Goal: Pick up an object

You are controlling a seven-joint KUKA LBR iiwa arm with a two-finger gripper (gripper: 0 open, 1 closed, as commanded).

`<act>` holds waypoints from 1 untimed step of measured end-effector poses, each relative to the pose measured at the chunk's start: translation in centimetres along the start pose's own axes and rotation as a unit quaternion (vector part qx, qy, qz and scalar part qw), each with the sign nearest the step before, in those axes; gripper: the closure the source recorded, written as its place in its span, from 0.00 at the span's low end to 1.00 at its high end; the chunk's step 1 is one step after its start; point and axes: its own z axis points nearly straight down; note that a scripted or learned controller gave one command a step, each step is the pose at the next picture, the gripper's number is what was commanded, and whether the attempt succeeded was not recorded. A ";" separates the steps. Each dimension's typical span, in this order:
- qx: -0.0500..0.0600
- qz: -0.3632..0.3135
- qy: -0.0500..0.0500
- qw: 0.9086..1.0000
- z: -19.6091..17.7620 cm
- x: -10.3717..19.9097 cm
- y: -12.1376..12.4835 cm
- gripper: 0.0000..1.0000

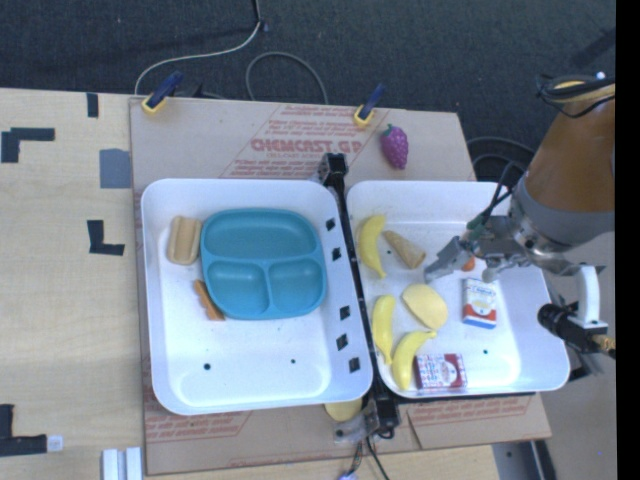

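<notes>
Camera view: my gripper (452,258) hovers over the right bin (535,373), jaws spread, grasping nothing. I judge approach phase. Nearest candidates: tan wedge (405,249), yellow piece (426,306), just beside. Next: descend, centre, close. Open floor between them; bin's divider wall well left.

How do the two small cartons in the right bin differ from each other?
The upper carton is mostly white with a blue band and sits beside the hand. The lower carton is mostly red and lies at the bin's near edge, touching a banana. Both are small boxes lying flat.
</notes>
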 end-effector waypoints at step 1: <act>0.003 0.001 0.000 1.000 12.0 -1.8 2.5 0.00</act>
